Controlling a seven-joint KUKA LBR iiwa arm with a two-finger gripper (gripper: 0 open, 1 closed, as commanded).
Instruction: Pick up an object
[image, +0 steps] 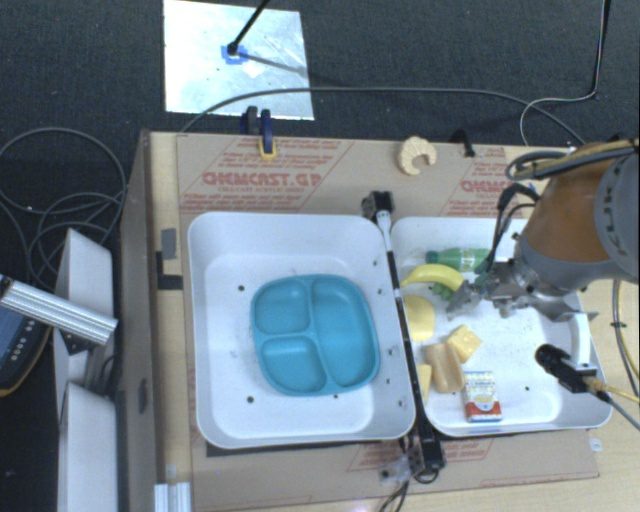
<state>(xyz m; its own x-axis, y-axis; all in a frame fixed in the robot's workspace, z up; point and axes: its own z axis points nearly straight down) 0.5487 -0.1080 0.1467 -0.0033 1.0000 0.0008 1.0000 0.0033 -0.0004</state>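
**Arm reaching low over the right bin, beside the banana**

While the arm (575, 215) is leaning in from the right edge of the frame, its orange band is sitting uppermost and its grey wrist is angling down and to the left into the right bin (570, 405). At its tip the gripper (478, 288) is hovering low at the upper middle of that bin; whether it is open or closed cannot be told from this angle, and nothing can be seen held in it.

A banana (435, 276) is lying just left of the gripper, its long axis running roughly left to right with a slight curve, one end pointing toward the bin's left wall and the other toward the gripper. It is sitting very close to the gripper tip, though contact cannot be made out. A green bottle (458, 258) is lying just above the banana, also stretched left to right, its right end passing under the arm.

Lower in the bin, several pale yellow pieces (445, 360) are lying in a cluster below the banana, and a small red and white box (482, 396) is lying near the bottom wall, well apart from the gripper.

The left bin (215, 330) is holding a blue divided plate (315, 333), lying flat at its centre.
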